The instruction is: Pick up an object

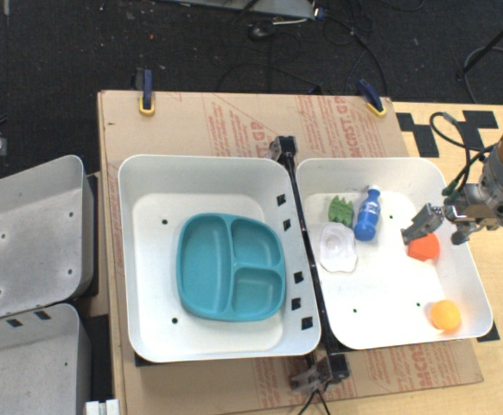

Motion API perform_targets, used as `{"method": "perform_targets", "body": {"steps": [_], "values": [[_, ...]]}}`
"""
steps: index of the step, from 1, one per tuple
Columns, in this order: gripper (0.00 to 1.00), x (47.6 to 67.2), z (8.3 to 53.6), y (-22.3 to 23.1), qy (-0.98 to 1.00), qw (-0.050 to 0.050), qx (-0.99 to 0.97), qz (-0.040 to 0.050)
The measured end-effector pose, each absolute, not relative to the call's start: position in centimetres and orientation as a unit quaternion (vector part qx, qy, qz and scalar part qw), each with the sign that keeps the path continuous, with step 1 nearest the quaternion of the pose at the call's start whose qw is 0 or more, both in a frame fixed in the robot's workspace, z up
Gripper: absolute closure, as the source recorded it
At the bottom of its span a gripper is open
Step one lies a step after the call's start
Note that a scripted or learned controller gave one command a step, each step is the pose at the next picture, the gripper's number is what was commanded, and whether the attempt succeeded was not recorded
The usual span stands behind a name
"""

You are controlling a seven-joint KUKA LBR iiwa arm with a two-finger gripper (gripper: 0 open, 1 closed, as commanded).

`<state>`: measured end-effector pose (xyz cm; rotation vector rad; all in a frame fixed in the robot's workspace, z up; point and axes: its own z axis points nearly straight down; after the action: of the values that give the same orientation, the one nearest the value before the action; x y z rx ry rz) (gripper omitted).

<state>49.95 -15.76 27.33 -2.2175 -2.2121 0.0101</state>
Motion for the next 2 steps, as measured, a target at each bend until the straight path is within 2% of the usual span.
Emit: {"method": "perform_targets", "body": {"steps": [1, 2], "values": [[0.00, 50.1, 27.9, -15.7, -0.708, 0.000, -0.707, 0.0004], [0.00, 49.9, 21.6, -15.0, -0.707, 0.003, -0.708, 0.0016]]}}
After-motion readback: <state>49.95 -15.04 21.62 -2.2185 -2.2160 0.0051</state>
